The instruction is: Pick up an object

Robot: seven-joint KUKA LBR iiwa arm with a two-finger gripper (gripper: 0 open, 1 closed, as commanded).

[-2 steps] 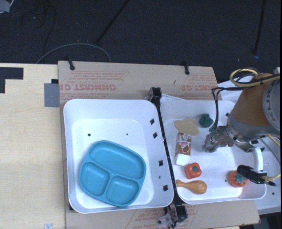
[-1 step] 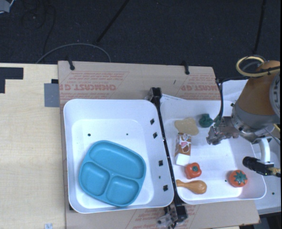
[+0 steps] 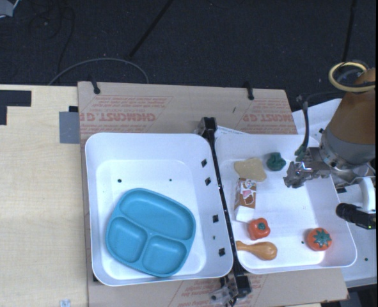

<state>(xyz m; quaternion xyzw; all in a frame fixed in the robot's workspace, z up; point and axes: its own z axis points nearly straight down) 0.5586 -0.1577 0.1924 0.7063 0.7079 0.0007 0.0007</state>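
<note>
Two fingers on the gripper [image 3: 295, 174] are what I look at first, but they show as a small dark metal cluster and I cannot tell whether they are apart or together; I see nothing between them. They hang over the right bin [image 3: 342, 261], toward its upper right part, above bare white floor. Nearest to them is a small dark green object [image 3: 275, 162], just to the left and a little higher. Further left lies a flat tan piece [image 3: 250, 169], with a brown-and-white packet [image 3: 245, 198] right below it, close to the divider between the bins. Lower down I see a red tomato-like toy [image 3: 259, 228], a tan gourd-shaped toy [image 3: 258, 250] beneath it near the front wall, and an orange-red toy with a green top [image 3: 318, 238] toward the front right corner. Behind the gripper the arm [image 3: 352, 123] rises grey and orange at the right. The left bin [image 3: 96, 171] holds a blue divided plate [image 3: 151, 231].
</note>
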